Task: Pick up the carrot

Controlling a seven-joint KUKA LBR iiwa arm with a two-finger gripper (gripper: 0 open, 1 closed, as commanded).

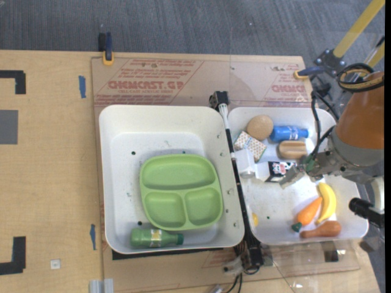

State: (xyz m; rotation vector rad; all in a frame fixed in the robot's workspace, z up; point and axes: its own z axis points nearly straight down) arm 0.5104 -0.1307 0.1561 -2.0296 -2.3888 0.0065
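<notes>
1. Camera view, desk (49, 163): two white bins sit side by side on a brown board.
2. Left bin (116, 133): a green tray (181, 191) with three compartments lies near the middle. A green bottle (156, 238) lies on its side just beside the tray's near edge.
3. Right bin (269, 221): the far half carries a tan round item (259, 127), a blue bottle (289, 132) lying flat, a brown bun-like item (292, 149), a checkered packet (250, 144) and a small black-and-white box (278, 168).
4. Carrot (307, 212): it lies in the near right part of the right bin, tilted, its green end toward the near wall. A banana (327, 201) touches its right side. An orange-red item (322, 229) lies just beside it, along the near wall.
5. Arm (363, 121): it reaches in from the right over the right bin's right side.
6. Tool (296, 173): it sits over the middle of the right bin, just beside the black-and-white box and apart from the carrot. I cannot tell whether it is open or closed. Nothing is seen gripped.
</notes>
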